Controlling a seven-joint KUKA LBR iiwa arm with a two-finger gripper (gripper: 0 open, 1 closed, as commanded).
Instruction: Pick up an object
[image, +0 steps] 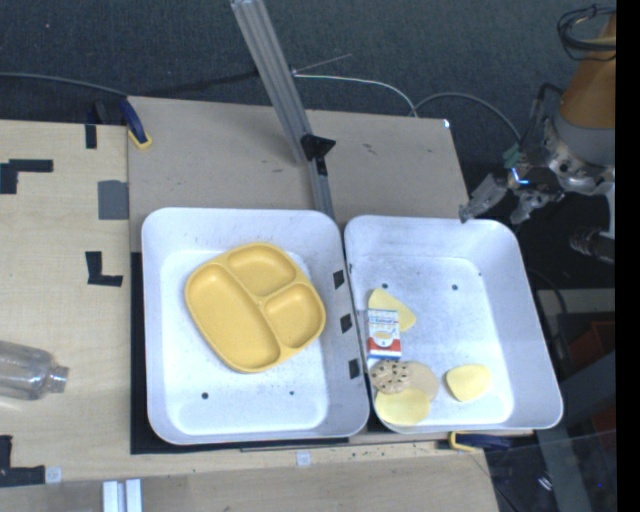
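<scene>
Inspector: Gripper (497, 203) position is off the bench, just past the far right corner of the right bin (500, 300). Its two fingers stand apart with nothing between them.

Clerk: Arm pose?

Inspector: Arm (585, 110) enters from the right, with the orange band uppermost and the grey wrist below it. The gripper is angled down and leftward toward that corner and touches no object.

Clerk: Objects available for picking?

Inspector: All in the right bin, along its left and near edges. A small carton (384, 333), white with red at its near end, lies flat close to the left wall. Its long axis runs from far edge to near edge, red end toward the near edge. A yellow piece (395, 308) shows from under its far end. Just beyond the red end lies a speckled cookie (389, 376), which rests against a pale round disc (412, 383) and a yellow piece (402, 407) at the near edge. A separate yellow lump (467, 381) sits near the right of these.

Clerk: Left bin?

Inspector: Left bin (165, 300) carries a yellow divided plate (255, 305), with three compartments, long axis running diagonally from the far left to the near right.
</scene>
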